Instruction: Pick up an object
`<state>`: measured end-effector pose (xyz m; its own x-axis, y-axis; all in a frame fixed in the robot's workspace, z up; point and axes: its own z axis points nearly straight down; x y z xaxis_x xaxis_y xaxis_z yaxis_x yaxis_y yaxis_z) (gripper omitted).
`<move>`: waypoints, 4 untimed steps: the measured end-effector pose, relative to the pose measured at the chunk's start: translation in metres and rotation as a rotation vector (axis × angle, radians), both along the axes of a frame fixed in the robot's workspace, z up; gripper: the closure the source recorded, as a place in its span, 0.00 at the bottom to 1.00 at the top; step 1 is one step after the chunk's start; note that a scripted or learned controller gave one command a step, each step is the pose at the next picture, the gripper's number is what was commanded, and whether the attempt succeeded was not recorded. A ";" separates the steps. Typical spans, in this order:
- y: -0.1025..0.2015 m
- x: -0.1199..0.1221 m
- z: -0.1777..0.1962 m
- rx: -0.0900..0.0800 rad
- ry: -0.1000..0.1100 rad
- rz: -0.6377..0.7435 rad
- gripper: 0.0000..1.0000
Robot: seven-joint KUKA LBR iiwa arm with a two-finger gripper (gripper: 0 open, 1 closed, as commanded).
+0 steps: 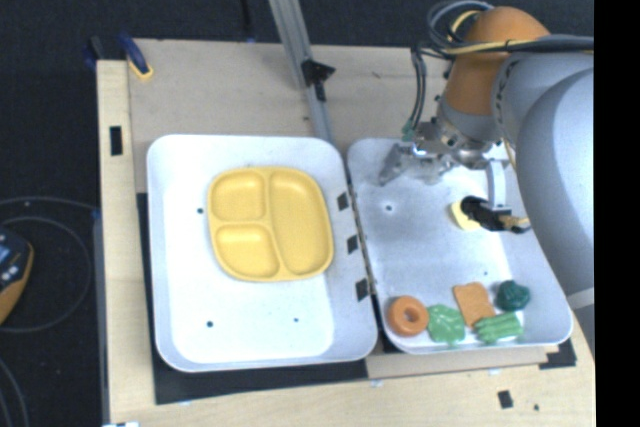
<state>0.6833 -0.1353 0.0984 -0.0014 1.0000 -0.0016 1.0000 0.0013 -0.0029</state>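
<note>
So the stuff to grab is all bunched along the near edge of the right bin [420,245]. There's an orange ring [407,315] at the left end of the row, and a light green lump [445,324] right up against it. Next comes another green piece [499,326] lying on its side. Just behind those two sits a small orange block [471,300], and a dark green blob [513,295] is beside it, towards the right wall. They're packed close, some of them touching, though it's too blurry to say what any of them really is.

The gripper [425,160] is nowhere near that pile. It's at the far end of the same bin, close to the back wall, with a bare stretch of bin floor between it and the objects. Honestly I can't tell if it's open or closed from this angle, and nothing looks to be in its grasp. The grey arm [560,145] comes in from the right.

The left bin [180,295] has a yellow plate [270,222] with three sections, lying flat around the middle. Both bins sit side by side on the pale bench [200,85], and a metal pole [285,5] slants up from behind them.
</note>
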 end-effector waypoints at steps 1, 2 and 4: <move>-0.001 0.002 0.015 -0.003 -0.009 0.001 1.00; 0.001 -0.006 0.070 0.001 -0.009 -0.004 1.00; -0.004 -0.007 0.170 -0.001 -0.011 -0.001 1.00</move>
